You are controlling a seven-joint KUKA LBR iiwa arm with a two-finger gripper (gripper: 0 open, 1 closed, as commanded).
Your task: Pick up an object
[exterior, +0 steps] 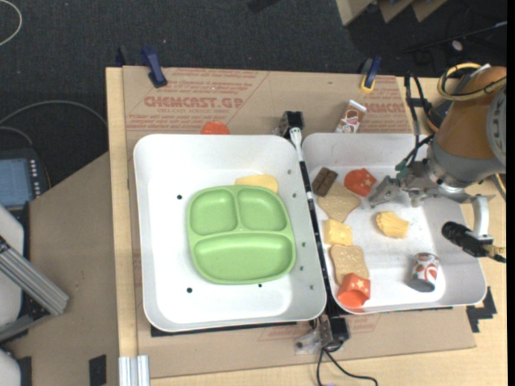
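In the right bin [463, 292] lie several small food toys. Among them are a yellow wedge [392, 224], a red piece [360, 181] and a brown bar [324, 181]. My gripper [396, 199] hangs in the bin's back half, just above and behind the yellow wedge and to the right of the red piece. It stands open, with nothing between its fingers. The orange-banded arm [471, 127] reaches in from the right.
Also in the right bin are a tan slice [338, 207], a yellow block [338, 233], a toast piece [349, 260], a red-orange piece [354, 289] and a small can [424, 270]. The left bin [161, 215] holds a green divided plate [240, 234] and a pale yellow piece [257, 182].
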